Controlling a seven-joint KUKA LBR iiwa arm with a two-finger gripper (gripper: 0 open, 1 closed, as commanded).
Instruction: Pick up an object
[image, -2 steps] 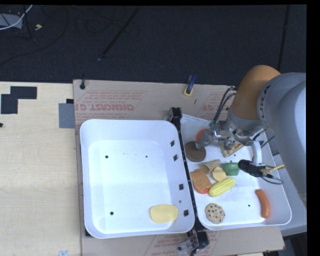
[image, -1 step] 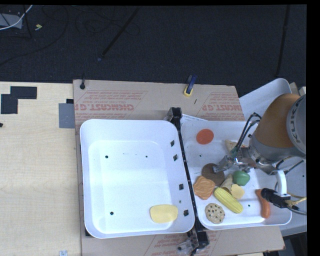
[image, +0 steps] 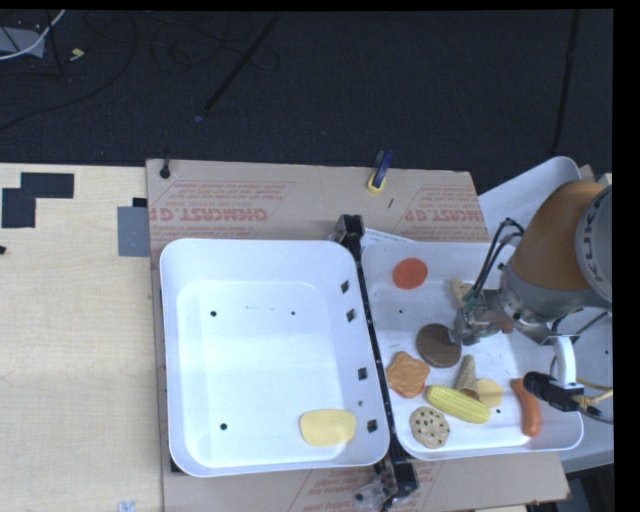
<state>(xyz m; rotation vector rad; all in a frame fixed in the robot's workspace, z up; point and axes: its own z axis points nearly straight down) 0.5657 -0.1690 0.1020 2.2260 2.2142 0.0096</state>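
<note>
My gripper (image: 469, 328) is low in the right bin (image: 500, 440), at the right edge of a brown disc (image: 436, 346). Whether it touches the disc is unclear. Around it lie a red disc (image: 409, 273), an orange waffle-like piece (image: 407, 374), a spotted cookie (image: 430, 427), a corn cob (image: 458, 404), a cone-shaped piece (image: 466, 371), a small yellow piece (image: 489, 391) and a red sausage (image: 528, 409). A pale object (image: 461, 292) sits just behind the gripper, partly hidden by the wrist.
The left bin (image: 200, 300) holds one flat yellow object (image: 327, 427) near its front right corner. A black divider (image: 362, 330) separates the bins. The grey and orange arm (image: 560, 250) covers the right bin's far right side.
</note>
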